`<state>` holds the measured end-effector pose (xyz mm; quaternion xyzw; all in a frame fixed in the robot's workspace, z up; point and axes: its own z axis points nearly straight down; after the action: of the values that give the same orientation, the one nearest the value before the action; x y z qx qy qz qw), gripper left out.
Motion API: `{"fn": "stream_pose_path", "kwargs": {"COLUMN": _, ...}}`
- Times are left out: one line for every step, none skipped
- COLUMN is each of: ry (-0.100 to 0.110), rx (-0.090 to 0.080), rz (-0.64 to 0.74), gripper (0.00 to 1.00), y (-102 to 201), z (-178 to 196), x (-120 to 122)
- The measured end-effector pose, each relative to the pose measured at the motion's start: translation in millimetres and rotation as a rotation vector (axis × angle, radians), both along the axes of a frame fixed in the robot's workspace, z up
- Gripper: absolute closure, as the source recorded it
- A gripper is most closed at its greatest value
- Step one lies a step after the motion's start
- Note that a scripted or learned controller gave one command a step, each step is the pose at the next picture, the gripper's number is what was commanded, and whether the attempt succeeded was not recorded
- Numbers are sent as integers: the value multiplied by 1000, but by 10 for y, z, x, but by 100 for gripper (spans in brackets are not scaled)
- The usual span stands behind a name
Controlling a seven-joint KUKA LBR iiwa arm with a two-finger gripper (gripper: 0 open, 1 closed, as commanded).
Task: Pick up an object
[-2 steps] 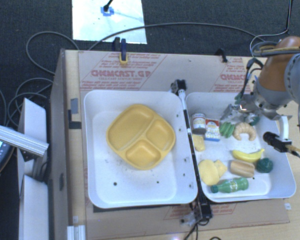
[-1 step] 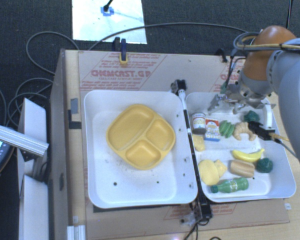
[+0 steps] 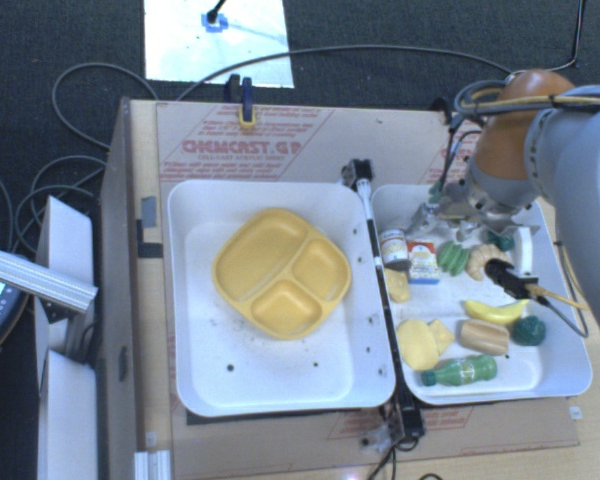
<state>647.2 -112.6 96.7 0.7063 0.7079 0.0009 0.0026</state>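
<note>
My gripper [image 3: 448,224] hangs low over the far part of the right bin [image 3: 565,368], just above a cluster of toy foods. Right below it lie a small brown-lidded jar [image 3: 393,248], a red and white box [image 3: 423,261], a green ridged piece [image 3: 452,259] and a beige pastry [image 3: 477,261]. Nearer the front are a banana [image 3: 495,311], a hot dog bun [image 3: 483,336], a dark green ball [image 3: 528,331], a green bottle [image 3: 462,371] and a yellow pear-like piece [image 3: 417,343]. Nothing visibly sits between the gripper's tips.
The left bin [image 3: 210,368] holds a yellow divided plate [image 3: 282,271]. A black divider rail [image 3: 375,258] runs between the bins. A teal item [image 3: 500,238] lies partly under the wrist. Cables trail across the floor beyond the bench.
</note>
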Motion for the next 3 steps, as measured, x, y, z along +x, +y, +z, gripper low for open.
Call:
{"fn": "stream_pose_path", "kwargs": {"ry": -16, "rx": -1, "rz": -1, "gripper": 0, "y": -161, "z": -36, "x": -930}}
{"fn": "stream_pose_path", "kwargs": {"ry": -12, "rx": 4, "rz": 0, "gripper": 100, "y": -146, "z": 31, "x": -920}}
{"fn": "stream_pose_path", "kwargs": {"ry": -11, "rx": 3, "rz": 0, "gripper": 0, "y": -148, "z": 29, "x": -923}}
